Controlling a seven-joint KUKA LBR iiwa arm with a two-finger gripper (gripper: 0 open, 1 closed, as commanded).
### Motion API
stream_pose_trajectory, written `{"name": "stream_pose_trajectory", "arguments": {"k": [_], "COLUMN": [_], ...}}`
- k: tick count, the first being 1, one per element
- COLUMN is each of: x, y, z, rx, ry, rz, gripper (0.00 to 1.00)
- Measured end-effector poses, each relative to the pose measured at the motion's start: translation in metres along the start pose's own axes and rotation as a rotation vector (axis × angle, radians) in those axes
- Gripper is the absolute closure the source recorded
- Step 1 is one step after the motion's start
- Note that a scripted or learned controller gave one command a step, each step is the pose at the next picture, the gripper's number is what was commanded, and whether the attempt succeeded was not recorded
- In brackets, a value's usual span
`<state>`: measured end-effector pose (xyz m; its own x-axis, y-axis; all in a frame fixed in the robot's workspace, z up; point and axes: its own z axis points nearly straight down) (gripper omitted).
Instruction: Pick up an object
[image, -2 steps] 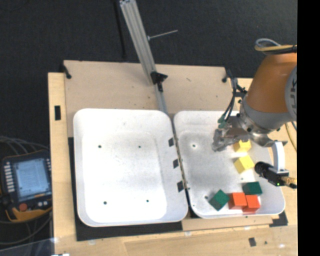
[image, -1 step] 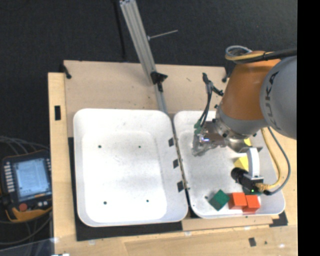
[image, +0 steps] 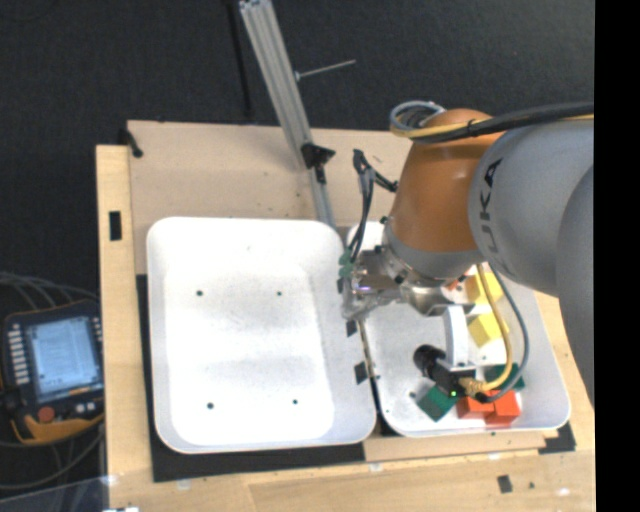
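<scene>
Arm (image: 440, 220) is over the bin (image: 548, 418) by the worktop's right edge, can't tell the jaws' state. I'd centre on the green piece (image: 434, 403), clear of the orange piece (image: 500, 406).

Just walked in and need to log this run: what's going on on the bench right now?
A grey and orange robot arm reaches in over the right bin, trying to pick something up. Its pincer sits low by that bin's left wall; whether it grips anything is hidden. A green piece and an orange piece lie near the bin's front edge.
</scene>
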<state>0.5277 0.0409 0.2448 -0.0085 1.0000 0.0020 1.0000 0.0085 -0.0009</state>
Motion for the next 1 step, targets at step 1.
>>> {"name": "stream_pose_trajectory", "arguments": {"k": [1], "x": [0.0513], "y": [-0.0019], "z": [-0.0058], "rx": [-0.001], "ry": [0.0], "rz": [-0.001], "gripper": [1.0]}}
